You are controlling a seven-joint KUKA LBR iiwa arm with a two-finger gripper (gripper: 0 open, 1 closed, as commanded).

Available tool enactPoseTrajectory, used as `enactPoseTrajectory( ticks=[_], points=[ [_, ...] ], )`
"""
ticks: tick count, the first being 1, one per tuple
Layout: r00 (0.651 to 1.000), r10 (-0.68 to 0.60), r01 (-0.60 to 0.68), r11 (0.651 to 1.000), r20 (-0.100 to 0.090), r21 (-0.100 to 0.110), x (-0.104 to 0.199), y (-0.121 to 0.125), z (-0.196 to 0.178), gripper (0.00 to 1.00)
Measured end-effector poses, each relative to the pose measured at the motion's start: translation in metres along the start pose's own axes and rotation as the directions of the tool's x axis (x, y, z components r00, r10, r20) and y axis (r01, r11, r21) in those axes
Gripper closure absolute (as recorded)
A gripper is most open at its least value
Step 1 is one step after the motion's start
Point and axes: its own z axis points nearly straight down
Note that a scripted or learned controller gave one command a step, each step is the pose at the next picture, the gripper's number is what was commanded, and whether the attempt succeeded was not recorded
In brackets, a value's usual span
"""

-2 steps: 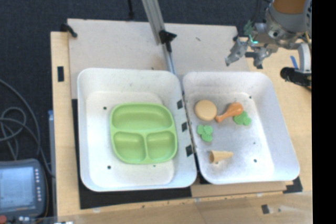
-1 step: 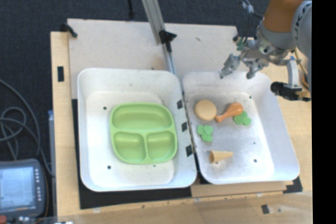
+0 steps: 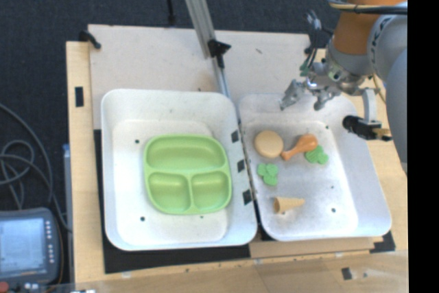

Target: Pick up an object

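While end effector [image 3: 303, 96] hovers, toy carrot [image 3: 300, 146] below

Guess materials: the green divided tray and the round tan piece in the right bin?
Green divided tray: looks like moulded plastic, smooth with a soft sheen, uniform colour, rounded compartment walls. Round tan piece: probably plastic toy food, matte, evenly coloured, bun-like; foam or rubber can't be ruled out at this resolution.

Arm [image 3: 374, 24] cut off at right edge. Monitor [image 3: 26, 247] cropped at bottom left. Pole [image 3: 195, 0] runs out the top. End effector [image 3: 305, 96] fingers too small to read.
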Motion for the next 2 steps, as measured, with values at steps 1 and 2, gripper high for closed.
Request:
enactPoseTrajectory(
  ticks=[1, 2],
  points=[
    [1.0, 0.002, -0.002, 1.0, 0.0, 0.001, -0.007, -0.008, 0.058, 0.0],
    [1.0, 0.002, -0.002, 1.0, 0.001, -0.007, -0.008, -0.006, 0.042, 1.0]
  ],
)
